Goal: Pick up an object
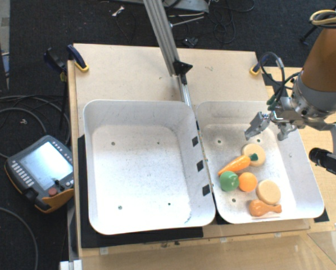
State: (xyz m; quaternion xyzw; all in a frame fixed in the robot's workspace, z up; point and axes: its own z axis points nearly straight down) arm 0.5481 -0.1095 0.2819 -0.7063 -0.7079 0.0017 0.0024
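My gripper [269,127] hangs over the upper right part of the right bin [224,125], its two fingers spread apart with nothing between them. Just below it sits a cream round piece with a green spot [253,153]. Beside that lies an orange carrot [235,164], then a green ball [228,180], an orange ball [247,181], a beige round disc [268,191] and an orange pear-shaped piece [263,208] near the bin's front edge.
The left bin [137,162] sits next to the right one across a shared ridge. A slanted metal pole [165,35] rises behind the bins. A teach pendant [41,173] lies on the floor at left. Yellow clamps [81,66] mark the bench's back corners.
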